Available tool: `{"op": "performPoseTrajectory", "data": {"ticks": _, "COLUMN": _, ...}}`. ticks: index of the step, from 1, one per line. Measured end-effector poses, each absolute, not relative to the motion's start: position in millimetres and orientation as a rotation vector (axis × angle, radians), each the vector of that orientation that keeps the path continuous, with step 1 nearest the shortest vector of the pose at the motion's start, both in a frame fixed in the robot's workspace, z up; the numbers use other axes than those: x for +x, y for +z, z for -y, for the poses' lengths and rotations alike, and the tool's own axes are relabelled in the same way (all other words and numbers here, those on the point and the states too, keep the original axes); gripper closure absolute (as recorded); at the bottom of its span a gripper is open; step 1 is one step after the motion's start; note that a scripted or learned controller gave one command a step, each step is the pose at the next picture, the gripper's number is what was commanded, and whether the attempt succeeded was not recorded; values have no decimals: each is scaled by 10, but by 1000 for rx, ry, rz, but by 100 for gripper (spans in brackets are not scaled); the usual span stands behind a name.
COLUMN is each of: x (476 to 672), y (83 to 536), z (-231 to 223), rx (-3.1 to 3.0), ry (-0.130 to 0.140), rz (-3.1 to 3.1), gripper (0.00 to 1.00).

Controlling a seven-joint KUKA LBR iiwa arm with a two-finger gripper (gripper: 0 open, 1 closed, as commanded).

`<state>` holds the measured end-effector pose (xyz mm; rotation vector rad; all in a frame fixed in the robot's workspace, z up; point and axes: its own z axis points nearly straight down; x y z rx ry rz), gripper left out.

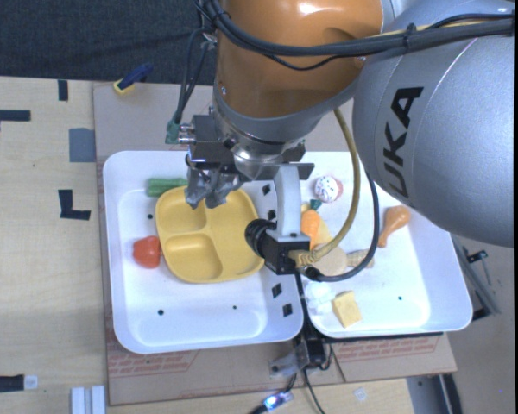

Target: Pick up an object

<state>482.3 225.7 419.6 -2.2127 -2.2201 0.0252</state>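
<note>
Claw [205,195] positioned over far rim of yellow divided plate [205,241] in left bin [121,257]; finger state cannot be determined. Red tomato [147,251] touching plate's left edge.

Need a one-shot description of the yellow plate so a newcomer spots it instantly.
Start at the left white bin. In its upper middle lies the yellow plate, a divided dish with three compartments, directly below the gripper. It is far larger than its neighbours: a small red piece at its left edge and a green piece at its upper left.
</note>
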Motion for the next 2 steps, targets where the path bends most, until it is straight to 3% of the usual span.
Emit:
{"op": "performPoseTrajectory", "data": {"ticks": 1, "x": 4826, "y": 3404, "z": -1485, "rx": -2228, "ry": 20, "rz": 2210, "gripper": 100}}
{"op": "performPoseTrajectory", "data": {"ticks": 2, "x": 4841, "y": 4110, "z": -895, "rx": -2229, "ry": -5, "rz": 2219, "gripper": 100}}
